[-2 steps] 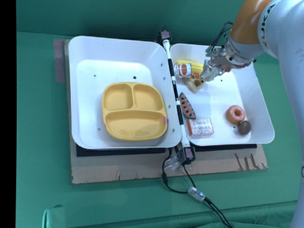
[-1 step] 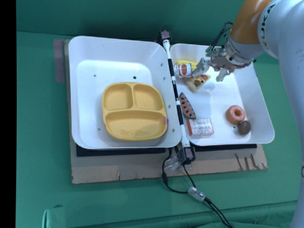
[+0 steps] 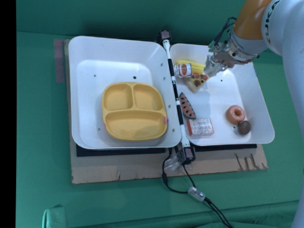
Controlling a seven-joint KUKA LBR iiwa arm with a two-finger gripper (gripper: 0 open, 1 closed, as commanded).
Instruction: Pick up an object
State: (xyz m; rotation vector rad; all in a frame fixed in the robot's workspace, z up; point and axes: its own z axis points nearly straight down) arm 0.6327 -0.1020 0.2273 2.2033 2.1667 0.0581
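Note:
My gripper hangs over the back left part of the right bin, just right of a yellow banana and above a pizza slice. A small can lies beside the banana against the bin's left wall. Further forward along that wall are a watermelon slice and a small printed carton. A glazed donut and a brown round fruit sit near the right bin's front right corner. I see nothing held in the gripper.
The left bin holds a yellow divided plate. A black-and-white bar runs between the two bins. Cables trail off the front of the cardboard base. The arm crosses above the right bin's back right corner.

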